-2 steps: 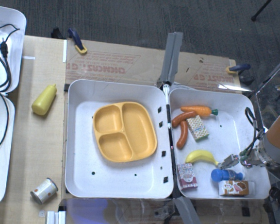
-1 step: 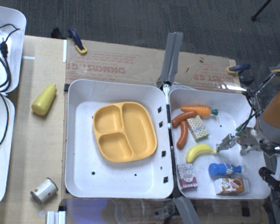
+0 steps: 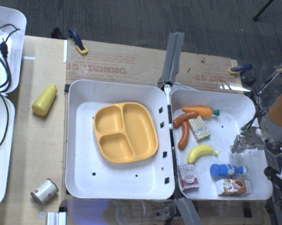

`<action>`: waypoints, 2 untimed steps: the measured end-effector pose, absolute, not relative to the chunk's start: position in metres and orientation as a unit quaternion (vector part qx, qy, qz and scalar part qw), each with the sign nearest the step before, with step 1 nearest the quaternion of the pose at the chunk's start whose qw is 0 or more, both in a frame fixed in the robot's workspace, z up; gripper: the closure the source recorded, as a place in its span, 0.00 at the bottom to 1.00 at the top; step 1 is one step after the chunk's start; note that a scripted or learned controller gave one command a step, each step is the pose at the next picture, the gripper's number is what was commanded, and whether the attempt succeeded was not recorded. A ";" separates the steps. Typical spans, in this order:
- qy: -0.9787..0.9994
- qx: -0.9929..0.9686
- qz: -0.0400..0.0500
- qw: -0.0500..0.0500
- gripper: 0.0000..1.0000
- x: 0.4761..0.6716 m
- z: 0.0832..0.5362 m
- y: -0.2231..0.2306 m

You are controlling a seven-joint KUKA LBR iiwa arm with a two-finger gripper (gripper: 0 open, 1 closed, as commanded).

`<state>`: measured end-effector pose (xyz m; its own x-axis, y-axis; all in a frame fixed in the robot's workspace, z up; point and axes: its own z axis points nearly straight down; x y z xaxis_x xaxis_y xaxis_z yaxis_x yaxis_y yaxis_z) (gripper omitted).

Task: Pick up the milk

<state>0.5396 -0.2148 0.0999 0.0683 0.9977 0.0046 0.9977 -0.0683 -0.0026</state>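
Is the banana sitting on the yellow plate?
No, the banana lies in the right bin, while the yellow plate is in the left bin.

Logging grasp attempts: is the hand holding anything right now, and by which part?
Nothing is held: the hand hovers over the right white bin, apart from the small milk carton.

Two white bins sit side by side on the desk. The left bin (image 3: 76, 177) holds a yellow divided plate (image 3: 125, 131). In the right bin (image 3: 230, 100), a carrot (image 3: 198, 110) lies at twelve o'clock, two sausages (image 3: 183, 128) and a small carton (image 3: 199, 128) just below it, a banana (image 3: 201, 152) at centre, a blue bottle (image 3: 225, 170) at four o'clock, the milk (image 3: 188, 177) at seven o'clock. The jaws (image 3: 242, 141) hover at three o'clock, near the bin's right wall.
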 end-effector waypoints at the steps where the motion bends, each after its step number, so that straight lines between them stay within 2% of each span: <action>1: -0.706 -0.709 0.001 0.000 1.00 0.508 0.222 -0.210; 2: -0.774 -0.633 0.001 0.001 1.00 0.478 0.219 -0.217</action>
